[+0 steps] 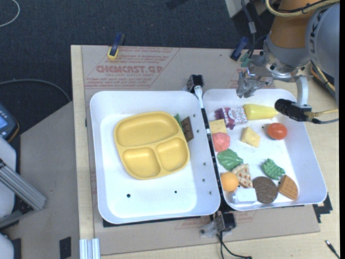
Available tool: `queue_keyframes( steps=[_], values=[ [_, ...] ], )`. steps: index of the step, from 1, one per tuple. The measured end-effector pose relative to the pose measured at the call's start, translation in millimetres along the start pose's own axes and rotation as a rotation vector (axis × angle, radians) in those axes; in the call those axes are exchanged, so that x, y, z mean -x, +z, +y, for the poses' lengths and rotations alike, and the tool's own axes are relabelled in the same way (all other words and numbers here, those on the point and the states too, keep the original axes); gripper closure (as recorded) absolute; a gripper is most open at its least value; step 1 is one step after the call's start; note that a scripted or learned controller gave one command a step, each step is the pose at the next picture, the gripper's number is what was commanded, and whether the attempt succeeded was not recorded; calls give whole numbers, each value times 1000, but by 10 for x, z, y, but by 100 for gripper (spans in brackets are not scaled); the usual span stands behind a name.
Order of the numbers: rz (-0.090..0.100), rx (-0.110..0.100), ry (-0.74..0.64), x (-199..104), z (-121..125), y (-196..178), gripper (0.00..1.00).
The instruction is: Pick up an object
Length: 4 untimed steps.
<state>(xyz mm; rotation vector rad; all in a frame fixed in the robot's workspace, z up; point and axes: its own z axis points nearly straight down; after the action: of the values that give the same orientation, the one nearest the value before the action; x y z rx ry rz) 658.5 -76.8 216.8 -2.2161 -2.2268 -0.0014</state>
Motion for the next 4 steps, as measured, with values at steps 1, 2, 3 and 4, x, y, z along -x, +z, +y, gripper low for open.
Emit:
queue_keyframes(
  steps=[1,2,3,4],
  values=[
    [1,5,-2,-532,8,-171,100],
    [-1,-2,3,-688,73,7,100],
    [0,-2,6,-669,-61,-164,100],
    [-1,2,4,-732,-8,-171,100]
  ],
)
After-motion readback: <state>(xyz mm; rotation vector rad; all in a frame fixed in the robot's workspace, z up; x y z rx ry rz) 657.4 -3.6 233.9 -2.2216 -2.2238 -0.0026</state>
